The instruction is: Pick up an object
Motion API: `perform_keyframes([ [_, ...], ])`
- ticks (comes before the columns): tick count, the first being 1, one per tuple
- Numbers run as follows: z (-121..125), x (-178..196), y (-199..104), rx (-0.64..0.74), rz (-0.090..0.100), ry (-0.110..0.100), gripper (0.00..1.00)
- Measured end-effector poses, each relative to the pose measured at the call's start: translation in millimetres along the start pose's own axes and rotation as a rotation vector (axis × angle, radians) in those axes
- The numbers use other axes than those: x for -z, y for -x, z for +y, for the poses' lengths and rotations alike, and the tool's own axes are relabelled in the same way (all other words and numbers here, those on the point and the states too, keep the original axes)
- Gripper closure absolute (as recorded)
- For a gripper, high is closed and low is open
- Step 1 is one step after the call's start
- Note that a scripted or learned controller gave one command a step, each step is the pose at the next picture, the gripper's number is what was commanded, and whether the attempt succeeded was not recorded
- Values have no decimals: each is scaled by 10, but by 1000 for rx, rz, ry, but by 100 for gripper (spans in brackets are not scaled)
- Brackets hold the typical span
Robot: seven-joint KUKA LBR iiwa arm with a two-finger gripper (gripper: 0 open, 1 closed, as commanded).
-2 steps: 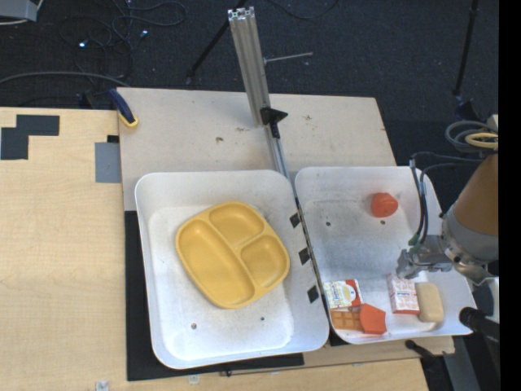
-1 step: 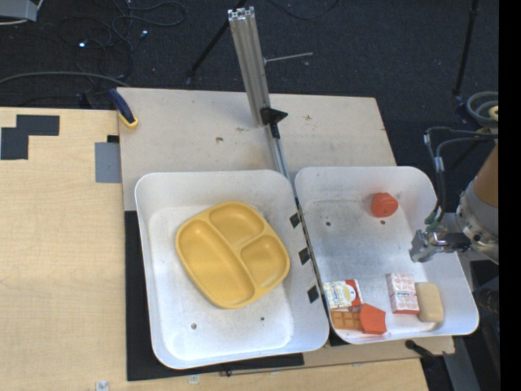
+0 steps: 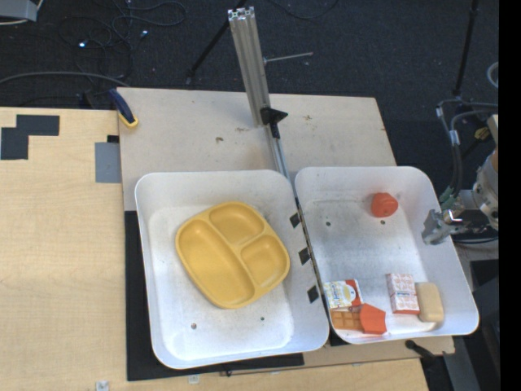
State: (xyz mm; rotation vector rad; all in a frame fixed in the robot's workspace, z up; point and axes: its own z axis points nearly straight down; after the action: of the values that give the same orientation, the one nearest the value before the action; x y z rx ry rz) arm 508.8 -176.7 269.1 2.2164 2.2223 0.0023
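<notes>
The right bin holds several small objects. A red round object lies near its far side. Along the near edge sit a small printed carton, an orange wedge, a pink and white carton and a beige block. My gripper hangs at the bin's right rim, to the right of the red object and above the beige block's side of the bin. It holds nothing that I can see.
A yellow divided plate lies in the left bin. An aluminium post rises behind the bins. Black clips join the two bins. Cables and the arm's body crowd the right edge.
</notes>
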Motion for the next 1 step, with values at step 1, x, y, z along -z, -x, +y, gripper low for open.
perform_keyframes([
  [1,147,-134,-580,3,4,-6,100],
])
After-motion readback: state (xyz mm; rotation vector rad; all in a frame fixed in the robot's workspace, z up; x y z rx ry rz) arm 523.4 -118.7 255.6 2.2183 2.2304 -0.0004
